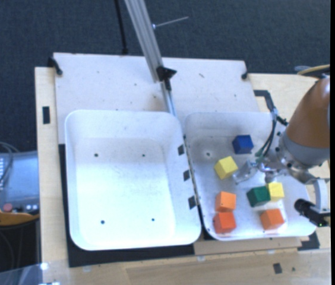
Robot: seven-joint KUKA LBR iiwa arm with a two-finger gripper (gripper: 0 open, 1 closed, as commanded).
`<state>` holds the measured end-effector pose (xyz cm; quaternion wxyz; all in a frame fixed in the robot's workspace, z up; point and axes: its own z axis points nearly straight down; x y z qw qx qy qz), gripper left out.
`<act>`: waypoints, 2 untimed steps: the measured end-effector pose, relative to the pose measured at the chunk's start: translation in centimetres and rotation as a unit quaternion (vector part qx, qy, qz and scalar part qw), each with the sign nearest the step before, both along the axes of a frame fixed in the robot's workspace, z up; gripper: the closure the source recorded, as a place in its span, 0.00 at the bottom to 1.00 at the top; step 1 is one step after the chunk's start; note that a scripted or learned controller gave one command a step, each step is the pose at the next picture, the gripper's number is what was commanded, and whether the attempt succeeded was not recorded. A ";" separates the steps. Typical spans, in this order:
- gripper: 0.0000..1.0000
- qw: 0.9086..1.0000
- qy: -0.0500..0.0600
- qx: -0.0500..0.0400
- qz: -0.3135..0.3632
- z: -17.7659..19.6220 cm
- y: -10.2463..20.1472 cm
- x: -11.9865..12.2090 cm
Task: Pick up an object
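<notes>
Green block (257,195), near the right bin's (198,136) right edge, touching a small yellow block (276,190), lies just below the gripper (255,170), which hangs mid-bin beside the larger yellow cube (226,167); I cannot tell how its fingers stand.

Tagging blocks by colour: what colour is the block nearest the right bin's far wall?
Blue. The block shows clearly in the camera view.
</notes>
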<state>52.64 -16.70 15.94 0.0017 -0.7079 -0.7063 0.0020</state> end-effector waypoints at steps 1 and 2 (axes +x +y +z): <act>0.00 1.000 -0.002 0.000 0.000 -5.3 0.8 -0.6; 1.00 1.000 -0.005 -0.001 -0.006 -4.0 0.6 -0.4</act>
